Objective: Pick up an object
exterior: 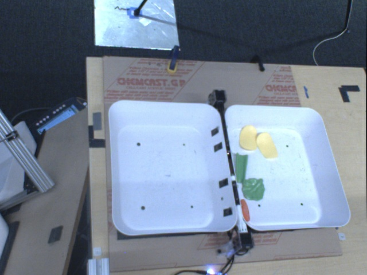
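Hugging right bin [330,153] inner edge: toys [253,171].

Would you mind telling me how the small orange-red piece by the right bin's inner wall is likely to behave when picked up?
The orange-red piece looks small and rounded, so it is probably light and might roll if nudged. It lies close against the right bin's inner wall, which may leave little room on that side. Its surface seems smooth, perhaps slippery.

Two pale yellow rounded pieces [257,141] lie in the right shallow white plastic bin [330,153], behind a green leafy piece [252,188] and a small orange piece [245,210].
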Motion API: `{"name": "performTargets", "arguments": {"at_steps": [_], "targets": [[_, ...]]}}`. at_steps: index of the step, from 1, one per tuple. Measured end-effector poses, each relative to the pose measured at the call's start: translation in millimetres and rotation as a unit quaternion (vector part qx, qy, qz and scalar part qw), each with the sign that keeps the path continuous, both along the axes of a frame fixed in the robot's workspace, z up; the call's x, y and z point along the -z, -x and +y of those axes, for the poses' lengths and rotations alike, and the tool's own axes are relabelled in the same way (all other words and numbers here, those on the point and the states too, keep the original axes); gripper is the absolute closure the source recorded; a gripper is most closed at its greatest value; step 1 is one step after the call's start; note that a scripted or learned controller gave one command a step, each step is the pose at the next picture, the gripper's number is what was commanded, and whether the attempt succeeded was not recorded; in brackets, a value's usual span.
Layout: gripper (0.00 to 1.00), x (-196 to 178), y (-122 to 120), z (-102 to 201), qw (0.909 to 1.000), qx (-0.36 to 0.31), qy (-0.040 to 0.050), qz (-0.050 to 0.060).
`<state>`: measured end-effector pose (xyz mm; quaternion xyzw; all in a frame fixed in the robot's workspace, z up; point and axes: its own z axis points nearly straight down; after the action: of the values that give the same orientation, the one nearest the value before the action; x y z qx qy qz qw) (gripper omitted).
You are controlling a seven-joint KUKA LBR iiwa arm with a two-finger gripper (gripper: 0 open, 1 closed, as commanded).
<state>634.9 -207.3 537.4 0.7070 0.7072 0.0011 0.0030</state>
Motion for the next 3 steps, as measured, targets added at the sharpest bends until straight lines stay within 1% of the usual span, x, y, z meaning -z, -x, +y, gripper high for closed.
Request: {"name": "performTargets", "arguments": {"at_steps": [1, 2, 3], "targets": [[1.00, 55, -29, 2, 1.0000, -0.002, -0.0008, 0.003], [1.00, -2, -34, 2, 1.0000, -0.003, 0.0002, -0.001], [1.00, 1, 84, 39, 1.0000, -0.002, -0.0022, 0.002]]}}
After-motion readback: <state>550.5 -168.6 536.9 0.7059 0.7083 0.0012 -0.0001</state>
